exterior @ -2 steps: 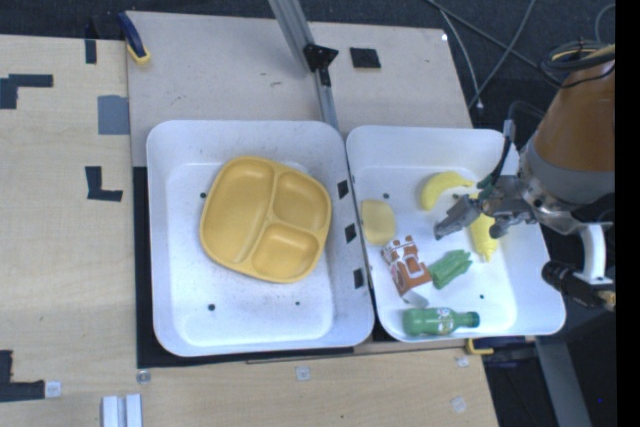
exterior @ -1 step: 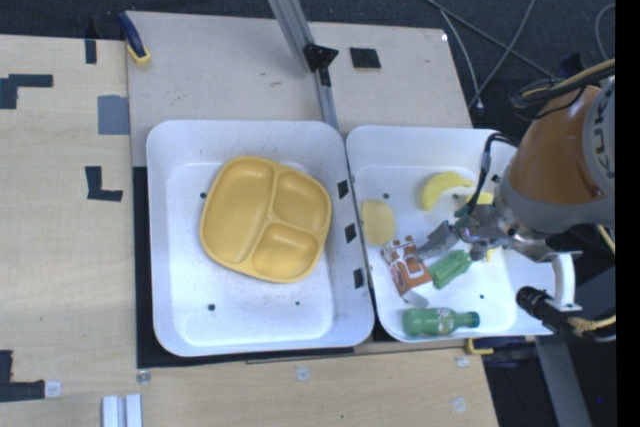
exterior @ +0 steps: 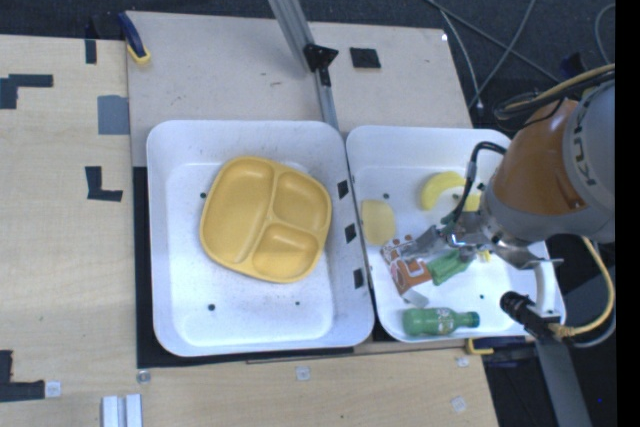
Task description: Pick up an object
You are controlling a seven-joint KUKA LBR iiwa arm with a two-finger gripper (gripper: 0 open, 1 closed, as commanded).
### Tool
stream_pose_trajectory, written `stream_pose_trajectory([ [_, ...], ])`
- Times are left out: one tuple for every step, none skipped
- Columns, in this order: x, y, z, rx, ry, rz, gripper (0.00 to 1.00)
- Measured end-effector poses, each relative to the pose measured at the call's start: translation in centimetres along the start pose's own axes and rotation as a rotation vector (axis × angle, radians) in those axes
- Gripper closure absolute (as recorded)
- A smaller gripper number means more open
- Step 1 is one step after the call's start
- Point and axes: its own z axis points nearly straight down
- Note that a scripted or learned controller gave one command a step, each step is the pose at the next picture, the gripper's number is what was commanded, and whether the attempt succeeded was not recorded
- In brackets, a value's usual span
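Right bin (exterior: 400, 143): clutter sits in its left-centre and bottom. An orange-and-white packet (exterior: 404, 272) lies near the middle, with a small green item (exterior: 447, 267) just beside it on the right. The gripper (exterior: 432, 241) is down over that pair, tips close above the packet's top edge. Can't tell whether the fingers are apart or together, and can't tell if anything is between them.

Other contents of the same bin:
- green bottle (exterior: 440, 320) on its side along the bottom wall, cap end pointing right
- pale yellow round piece (exterior: 377, 221) near the left wall, above the packet
- brighter yellow piece (exterior: 441, 187) further up, partly hidden by the arm

Arm (exterior: 545, 177) comes in from the right, orange band over the bin's right half, covering that part of the floor.

Left bin (exterior: 170, 145): one item, a yellow divided tray (exterior: 266, 217) with three compartments, lying flat about centre, turned a bit off-square to the bin walls. Nothing in its compartments.

The two bins touch along their shared wall. A metal rail (exterior: 285, 0) runs down from the top edge to that junction.
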Motion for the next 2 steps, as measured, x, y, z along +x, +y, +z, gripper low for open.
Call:
stream_pose_trajectory([
  [0.2, 0.3, -1.1, -0.004, 0.005, 0.000, 1.00],
  [-0.1, 1.3, -6.6, 0.012, 0.001, 0.000, 1.00],
])
